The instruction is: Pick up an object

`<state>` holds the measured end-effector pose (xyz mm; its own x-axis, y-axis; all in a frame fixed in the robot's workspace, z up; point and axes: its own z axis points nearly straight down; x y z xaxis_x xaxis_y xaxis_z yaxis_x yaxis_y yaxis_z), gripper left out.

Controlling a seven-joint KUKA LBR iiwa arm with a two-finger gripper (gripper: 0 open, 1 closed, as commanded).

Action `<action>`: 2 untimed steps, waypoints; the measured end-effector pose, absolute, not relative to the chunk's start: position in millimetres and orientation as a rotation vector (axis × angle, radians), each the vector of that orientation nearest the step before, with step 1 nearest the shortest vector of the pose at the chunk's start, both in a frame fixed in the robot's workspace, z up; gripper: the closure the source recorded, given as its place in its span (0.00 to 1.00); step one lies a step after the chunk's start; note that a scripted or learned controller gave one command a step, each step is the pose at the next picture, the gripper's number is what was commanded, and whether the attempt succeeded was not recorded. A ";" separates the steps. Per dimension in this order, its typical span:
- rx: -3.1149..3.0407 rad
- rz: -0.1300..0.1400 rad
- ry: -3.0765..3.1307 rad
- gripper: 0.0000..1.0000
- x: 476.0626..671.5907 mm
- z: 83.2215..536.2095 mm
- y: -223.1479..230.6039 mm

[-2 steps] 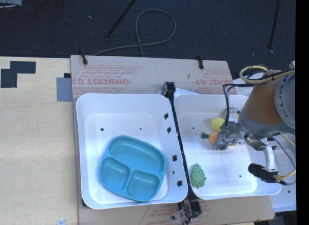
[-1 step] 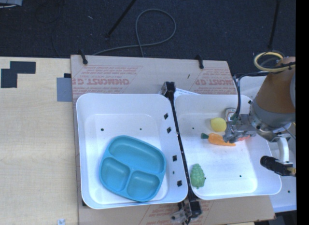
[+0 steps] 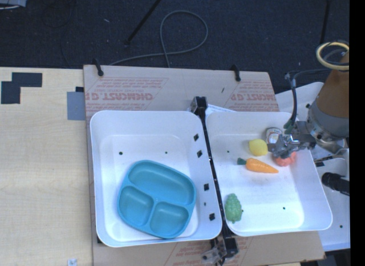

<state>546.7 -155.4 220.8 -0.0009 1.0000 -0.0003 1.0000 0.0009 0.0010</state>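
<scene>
Right bin: hand over red obj, carrot beside

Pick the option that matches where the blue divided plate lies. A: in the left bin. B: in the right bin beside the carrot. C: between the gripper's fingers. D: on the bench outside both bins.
A: the blue divided plate lies flat on the floor of the left bin, while the carrot sits in the right bin near the gripper.
</scene>
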 end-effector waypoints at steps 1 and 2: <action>2.219 0.001 2.222 1.00 550.3 280.7 -150.7; 2.220 -0.002 2.227 1.00 556.0 280.4 -92.9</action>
